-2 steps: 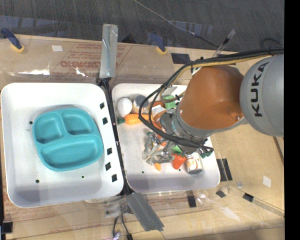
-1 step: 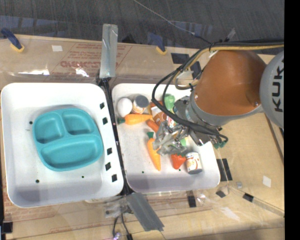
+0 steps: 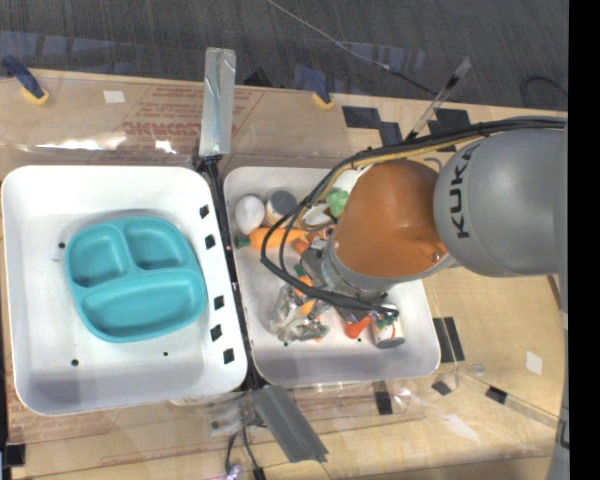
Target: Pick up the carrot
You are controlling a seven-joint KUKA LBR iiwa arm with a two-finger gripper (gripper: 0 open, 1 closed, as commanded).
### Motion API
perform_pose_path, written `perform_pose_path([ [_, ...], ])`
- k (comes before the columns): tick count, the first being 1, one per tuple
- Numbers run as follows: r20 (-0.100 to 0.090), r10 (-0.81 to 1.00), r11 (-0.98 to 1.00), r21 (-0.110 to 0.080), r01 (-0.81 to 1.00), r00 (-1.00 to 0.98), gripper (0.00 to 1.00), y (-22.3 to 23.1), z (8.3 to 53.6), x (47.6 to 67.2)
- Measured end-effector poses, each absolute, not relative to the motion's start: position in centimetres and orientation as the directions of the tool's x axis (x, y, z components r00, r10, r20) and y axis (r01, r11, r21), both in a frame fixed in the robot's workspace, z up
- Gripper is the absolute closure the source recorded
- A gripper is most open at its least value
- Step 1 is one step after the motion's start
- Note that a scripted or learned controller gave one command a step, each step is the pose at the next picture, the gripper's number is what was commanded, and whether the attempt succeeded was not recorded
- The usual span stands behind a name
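Gripper (image 3: 315,308) down in right bin (image 3: 420,353), under orange wrist band; open or closed — can't tell. Carrot (image 3: 283,238) up-left of gripper, near white ball (image 3: 248,209). Teal divided plate (image 3: 135,276) far left of gripper, in left bin (image 3: 30,368).

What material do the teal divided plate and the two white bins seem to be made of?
The teal divided plate looks like moulded plastic with a smooth, slightly matte finish: even colour, rounded compartment edges, soft highlights. The left white bin and the right white bin also look like plastic, smooth and faintly glossy, with rounded corners; enamelled metal cannot be excluded.
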State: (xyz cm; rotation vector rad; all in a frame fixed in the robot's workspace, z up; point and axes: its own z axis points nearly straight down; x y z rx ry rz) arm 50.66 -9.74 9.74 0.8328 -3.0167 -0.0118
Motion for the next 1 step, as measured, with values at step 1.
perform_pose_path([
  [1,-0.006,-0.694,0.720,-0.008,-0.694,-0.720,1.00,-6.72,24.84,50.70],
])
